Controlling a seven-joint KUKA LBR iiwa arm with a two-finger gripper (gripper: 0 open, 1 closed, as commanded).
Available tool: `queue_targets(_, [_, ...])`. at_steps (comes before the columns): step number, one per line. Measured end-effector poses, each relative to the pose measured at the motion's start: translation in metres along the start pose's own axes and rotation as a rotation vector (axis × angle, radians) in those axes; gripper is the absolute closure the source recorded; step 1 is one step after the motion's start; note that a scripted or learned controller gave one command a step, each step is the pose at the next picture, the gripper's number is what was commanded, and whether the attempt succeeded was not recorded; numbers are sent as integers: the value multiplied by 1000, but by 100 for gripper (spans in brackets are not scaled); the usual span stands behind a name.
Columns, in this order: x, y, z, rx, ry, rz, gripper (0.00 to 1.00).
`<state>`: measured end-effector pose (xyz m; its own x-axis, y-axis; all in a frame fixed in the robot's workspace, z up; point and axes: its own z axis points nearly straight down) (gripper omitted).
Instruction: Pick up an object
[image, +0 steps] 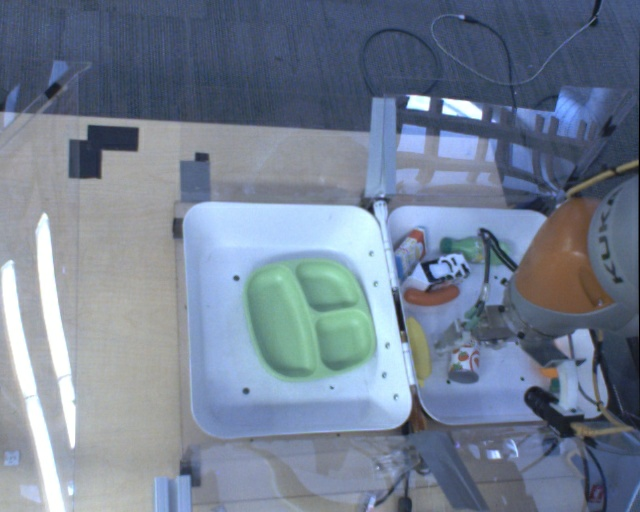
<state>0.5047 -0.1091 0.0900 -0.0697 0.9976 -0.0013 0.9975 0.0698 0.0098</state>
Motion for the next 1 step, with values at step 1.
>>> queue_targets(1, [5, 67, 2, -5, -1, -75, 0])
